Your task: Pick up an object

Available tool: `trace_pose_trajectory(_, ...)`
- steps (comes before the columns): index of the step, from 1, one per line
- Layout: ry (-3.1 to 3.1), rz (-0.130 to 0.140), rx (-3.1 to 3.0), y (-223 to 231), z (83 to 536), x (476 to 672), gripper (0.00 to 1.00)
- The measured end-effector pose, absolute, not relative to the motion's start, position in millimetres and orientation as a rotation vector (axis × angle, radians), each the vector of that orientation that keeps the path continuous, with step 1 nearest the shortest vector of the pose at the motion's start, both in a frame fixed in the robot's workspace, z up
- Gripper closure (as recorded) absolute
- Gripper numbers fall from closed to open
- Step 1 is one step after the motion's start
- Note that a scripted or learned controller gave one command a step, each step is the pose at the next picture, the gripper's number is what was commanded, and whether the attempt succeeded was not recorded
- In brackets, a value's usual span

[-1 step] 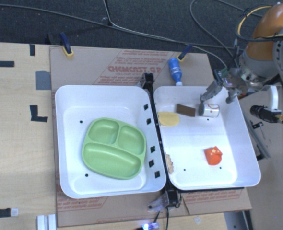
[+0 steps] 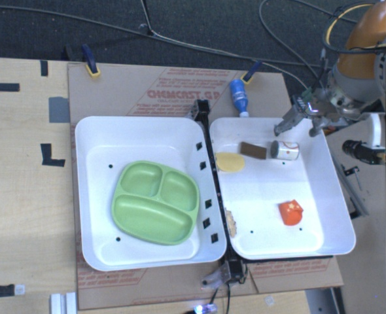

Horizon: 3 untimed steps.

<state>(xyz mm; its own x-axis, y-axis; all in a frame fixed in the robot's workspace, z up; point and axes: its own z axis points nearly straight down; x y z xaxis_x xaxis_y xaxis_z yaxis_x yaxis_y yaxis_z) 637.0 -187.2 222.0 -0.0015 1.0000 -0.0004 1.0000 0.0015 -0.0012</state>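
The right bin (image 2: pixel 330 195) holds a small orange-red object (image 2: pixel 290 212) near its front right, a pale yellow flat piece (image 2: pixel 230 162) by its left wall, and a brown bar (image 2: pixel 253 150) joined to a white cylinder (image 2: pixel 286 151) near its back. My gripper (image 2: pixel 301 125) hovers over the bin's back right rim, just above and to the right of the white cylinder. It is open, fingers spread, with nothing between them. The grey arm with its orange band (image 2: pixel 366 28) comes in from the upper right.
A green divided plate (image 2: pixel 156 201) lies in the left bin (image 2: pixel 88 175). A blue clamp (image 2: pixel 239 97) sits on the cardboard behind the right bin, another clamp (image 2: pixel 90 63) at the back left corner. Cables run over the dark floor behind.
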Motion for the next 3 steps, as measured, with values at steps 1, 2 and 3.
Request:
trace_pose_trajectory(1,-2.220,0.007,-2.218,-193.7,161.4,632.0,0.00)
trace_pose_trajectory(2,-2.221,0.007,-2.216,-188.9,97.6,628.9,0.00)
trace_pose_trajectory(3,-2.226,0.003,-2.220,-188.3,85.2,629.5,0.00)
